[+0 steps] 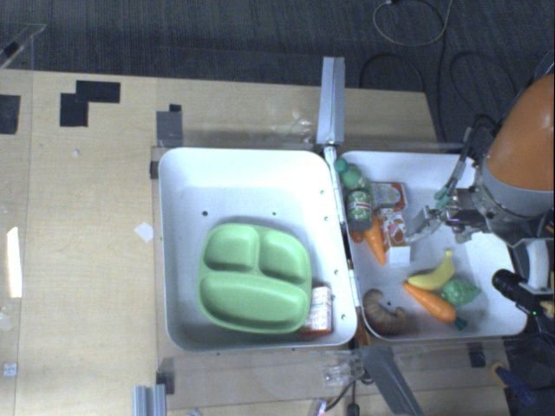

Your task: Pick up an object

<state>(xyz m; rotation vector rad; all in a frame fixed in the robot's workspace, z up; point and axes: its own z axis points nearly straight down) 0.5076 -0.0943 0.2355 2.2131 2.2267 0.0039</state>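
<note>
My gripper (431, 216) hangs over the middle of the right bin (486, 167), reaching in from the right under the orange band (527, 137). Just left of it lies a red and white packet (395, 226), with nothing seen between the fingers. A yellow banana (434, 273) and a carrot with a green top (434, 303) lie below the gripper. Along the bin's left wall are a green bottle (359, 202) and a second carrot (375, 243). A brown curved piece (386, 312) sits in the front left corner.
The left bin (182, 232) holds a green divided plate (256, 276) and a small red and white can (320, 310) at the plate's lower right. A metal post (332, 102) stands behind the wall between the bins. Cables (416, 16) lie on the dark floor behind.
</note>
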